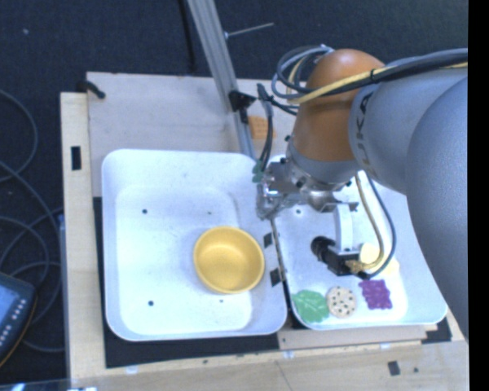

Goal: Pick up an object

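A yellow bowl sits upright in the left bin, near its right wall. Along the front edge of the right bin lie a green leafy piece, a round speckled cookie and a purple grape-like piece. My gripper hangs over the seam between the two bins, just above and right of the bowl, with the orange-banded wrist over the right bin. Nothing shows held at the gripper. The arm hides much of the right bin's back.
A slanted aluminium strut rises from the bench behind the bins, close to the wrist. A small screen device and cables lie on the dark floor to the left. The wooden bench edge frames the bins.
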Tool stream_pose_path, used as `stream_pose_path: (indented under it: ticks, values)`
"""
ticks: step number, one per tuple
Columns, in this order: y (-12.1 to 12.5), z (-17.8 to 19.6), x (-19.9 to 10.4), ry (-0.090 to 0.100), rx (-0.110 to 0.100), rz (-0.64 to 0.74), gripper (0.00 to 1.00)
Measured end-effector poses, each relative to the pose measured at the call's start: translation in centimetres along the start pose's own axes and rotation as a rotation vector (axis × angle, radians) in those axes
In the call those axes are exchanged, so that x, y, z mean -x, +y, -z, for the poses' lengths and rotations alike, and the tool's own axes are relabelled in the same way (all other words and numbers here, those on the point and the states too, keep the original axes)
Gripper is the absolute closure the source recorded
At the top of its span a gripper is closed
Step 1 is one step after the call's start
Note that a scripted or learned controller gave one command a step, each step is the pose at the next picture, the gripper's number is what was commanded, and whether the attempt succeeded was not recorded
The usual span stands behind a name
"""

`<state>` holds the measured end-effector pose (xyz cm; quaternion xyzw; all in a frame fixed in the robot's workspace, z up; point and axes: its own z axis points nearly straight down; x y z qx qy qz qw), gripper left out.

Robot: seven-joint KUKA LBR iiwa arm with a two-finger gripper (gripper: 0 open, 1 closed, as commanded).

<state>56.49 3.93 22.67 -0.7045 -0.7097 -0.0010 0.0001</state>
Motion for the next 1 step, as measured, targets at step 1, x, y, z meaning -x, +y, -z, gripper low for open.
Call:
stream_pose_path:
  ticks: [1]
  values:
    - [0.3, 0.7, -4.34, 0.0, 0.0, 0.0, 1.0]
